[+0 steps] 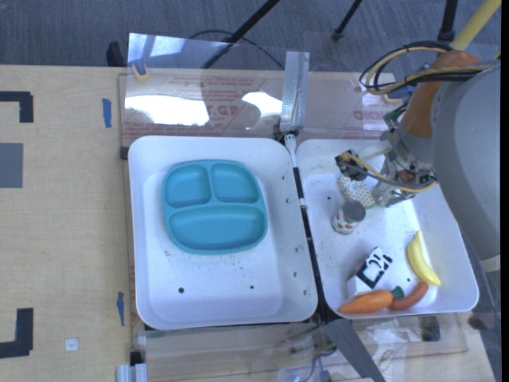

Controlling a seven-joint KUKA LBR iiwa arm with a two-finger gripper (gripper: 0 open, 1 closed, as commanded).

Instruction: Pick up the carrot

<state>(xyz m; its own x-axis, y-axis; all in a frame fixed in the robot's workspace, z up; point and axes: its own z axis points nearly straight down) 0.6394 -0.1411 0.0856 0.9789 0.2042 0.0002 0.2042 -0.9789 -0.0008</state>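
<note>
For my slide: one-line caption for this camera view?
Gripper hovers in right bin, far from carrot at its front edge.

Bright, even overhead lighting with a cool bluish cast.
Strong glare streaks the clear panel (207, 106) behind the bins (151, 213); shadows are soft and short. The arm (477, 142) at the right is blurred, and fine detail looks slightly soft.

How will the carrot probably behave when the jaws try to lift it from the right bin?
The carrot looks like smooth, rigid plastic, so it may slip. Its round, tapered shape could roll when nudged. It lies against the bin's near wall and touches a reddish sausage-like toy, which may shift with it.
</note>
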